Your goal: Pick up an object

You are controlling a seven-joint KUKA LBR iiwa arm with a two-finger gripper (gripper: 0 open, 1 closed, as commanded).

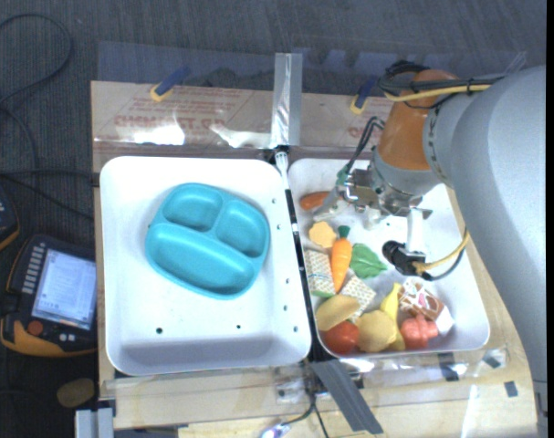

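Note:
The right bin (473, 313) holds several toy foods. An orange carrot (340, 258) with a green leaf (367, 261) beside it lies in the middle. A small orange piece (322, 234) and a reddish sausage (315, 200) lie toward the far left corner. Waffle-like crackers (319, 269) rest along the left wall. A red tomato (342, 337), yellow pieces (377, 330) and a red fruit (418, 329) crowd the near end. My gripper (379, 210) hangs low over the far half of this bin, just right of the sausage and above the carrot. I see nothing held in it.
The left bin (130, 336) carries a blue divided plate (208, 237). A metal divider strip (287, 108) stands between the bins at the back. The grey arm (509, 181) covers the right bin's right side. A handheld pendant (53, 290) lies on the floor at left.

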